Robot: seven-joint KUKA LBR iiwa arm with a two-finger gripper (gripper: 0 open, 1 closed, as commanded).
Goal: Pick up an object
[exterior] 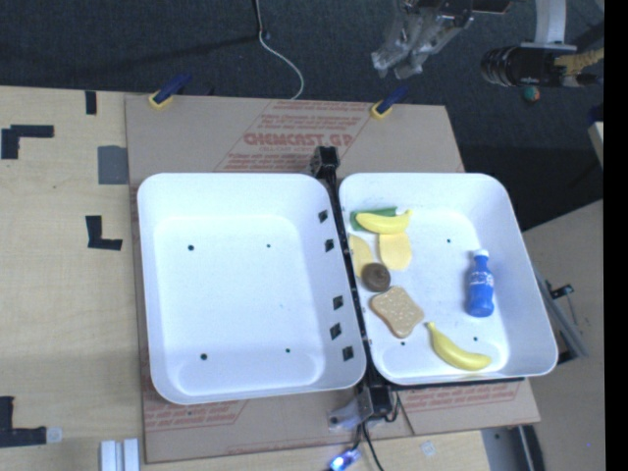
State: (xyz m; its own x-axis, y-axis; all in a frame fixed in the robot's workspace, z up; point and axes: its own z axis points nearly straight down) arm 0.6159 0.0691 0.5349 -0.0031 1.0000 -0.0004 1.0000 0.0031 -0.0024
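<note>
My gripper hangs high above the bench near the top of the view, beyond the far edge of the right bin, with nothing between its fingers. In the right bin lie a yellow banana over a green item, a yellow slice, a pale wedge, a brown round piece, a slice of toast, a blue bottle and a second banana at the near right.
The left bin sits beside the right one, joined by a black hinge strip. Both rest on a cardboard sheet. A white cable trails at the back.
</note>
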